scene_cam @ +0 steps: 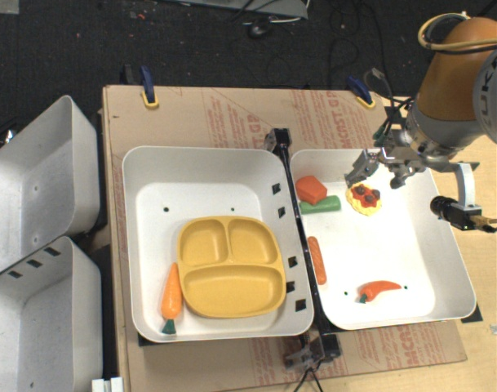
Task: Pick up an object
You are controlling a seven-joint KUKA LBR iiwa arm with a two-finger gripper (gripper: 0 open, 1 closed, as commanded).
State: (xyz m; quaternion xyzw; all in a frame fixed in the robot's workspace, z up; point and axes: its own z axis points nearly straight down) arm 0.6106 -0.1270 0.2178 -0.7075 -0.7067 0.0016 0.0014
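Note:
My gripper (377, 172) hangs over the far part of the right bin (428, 251), its two fingers spread apart. Just below it lies a small yellow pizza slice with red dots (365, 198), not between the fingers. Left of that sit an orange-red block (311, 189) and a green bar (321, 206). An orange sausage-like stick (317, 260) lies along the bin's left wall. A red-orange pepper (377, 289) rests near the front of the bin.
The left bin (150, 178) holds a yellow divided tray (230, 266) with a carrot (171, 296) beside it. A black divider (293, 211) runs between the bins. White bins (36, 219) stand off the bench at left.

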